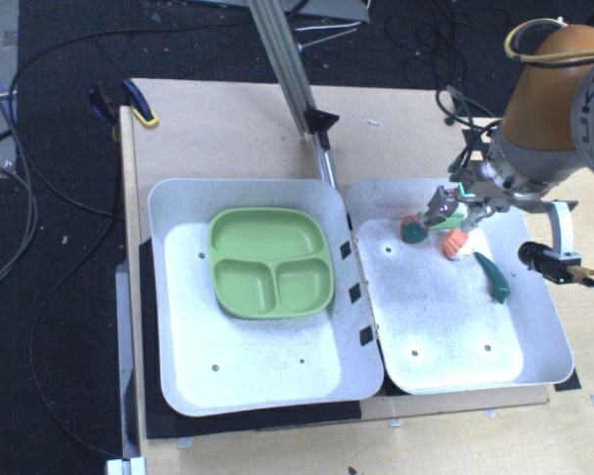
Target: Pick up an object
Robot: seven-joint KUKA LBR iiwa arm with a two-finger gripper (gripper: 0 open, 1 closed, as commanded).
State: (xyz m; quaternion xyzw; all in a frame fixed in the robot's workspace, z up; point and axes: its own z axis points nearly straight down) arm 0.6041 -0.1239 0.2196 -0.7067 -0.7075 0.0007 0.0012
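Two white bins sit side by side on the bench. The left bin (pixel 183 364) has one thing in it: a green plate (pixel 272 262) with three parts, lying flat toward the far side of the bin.

The right bin (pixel 445 344) has three small things, all in its far right part. One is a round teal thing (pixel 413 232). One is a small orange and white thing (pixel 454 244). One is a long, dark green thing (pixel 495 276) that looks a bit like a pepper or a pod. The teal one and the orange one are near each other, and the long green one lies just to the right of and nearer than the orange one. They are too small to tell what they really are.

One arm (pixel 554 97) comes in from the right, with its orange band up high. The arm is cut off at the right edge. Its gripper (pixel 445 209) hangs low over the far part of the right bin, just beside the teal thing and the orange thing. The tip is a small, blurry jumble, so I cannot tell how it is set or if it touches anything.

There is no writing that can be read. One silver pole (pixel 282 47) slants down from the far side to the gap between the bins.
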